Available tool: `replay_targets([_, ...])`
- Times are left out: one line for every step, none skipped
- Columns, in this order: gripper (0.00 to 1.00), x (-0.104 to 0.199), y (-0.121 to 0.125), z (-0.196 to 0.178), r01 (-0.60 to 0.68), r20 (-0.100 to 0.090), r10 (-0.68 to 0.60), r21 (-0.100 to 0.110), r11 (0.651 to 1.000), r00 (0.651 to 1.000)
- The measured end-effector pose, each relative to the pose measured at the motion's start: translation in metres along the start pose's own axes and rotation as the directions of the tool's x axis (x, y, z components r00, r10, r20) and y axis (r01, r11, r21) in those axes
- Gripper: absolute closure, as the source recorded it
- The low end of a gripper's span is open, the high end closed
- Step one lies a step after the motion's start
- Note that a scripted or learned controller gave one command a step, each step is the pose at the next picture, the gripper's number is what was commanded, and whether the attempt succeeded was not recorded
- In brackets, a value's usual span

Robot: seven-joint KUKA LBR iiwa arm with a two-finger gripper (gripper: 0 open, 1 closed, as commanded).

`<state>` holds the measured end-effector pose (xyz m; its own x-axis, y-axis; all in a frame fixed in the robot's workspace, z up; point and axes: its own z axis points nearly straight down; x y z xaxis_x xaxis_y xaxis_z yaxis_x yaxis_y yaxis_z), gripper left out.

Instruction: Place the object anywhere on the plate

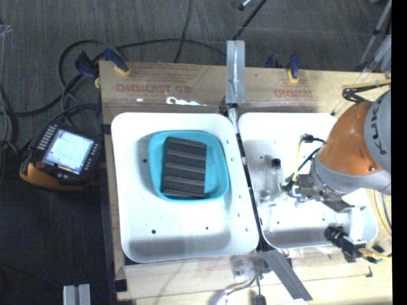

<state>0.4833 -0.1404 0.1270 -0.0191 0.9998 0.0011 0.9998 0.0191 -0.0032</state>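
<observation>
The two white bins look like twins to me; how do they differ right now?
The left bin holds a blue plate with a dark ridged block lying on it, while the right bin has the grey and orange arm reaching over it. The left bin shows fully; the right bin is partly covered by the arm. Both are shallow, white and sit side by side.

Dark ribbed block (185,166) flat on teal plate (219,170), prob. centred.
</observation>
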Motion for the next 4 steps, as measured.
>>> replay_targets([0.00, -0.020, 0.001, -0.085, 0.202, 0.003, -0.202, -0.003, 0.979, 0.979])
replay_targets([0.00, 0.011, 0.001, -0.006, 0.178, 0.008, -0.178, -0.005, 0.984, 0.984])
replay_targets([0.00, -0.029, 0.000, -0.070, 0.501, 0.004, -0.501, -0.002, 0.866, 0.866])
replay_targets([0.00, 0.097, 0.002, -0.056, 0.126, 0.001, -0.126, -0.001, 0.992, 0.992])
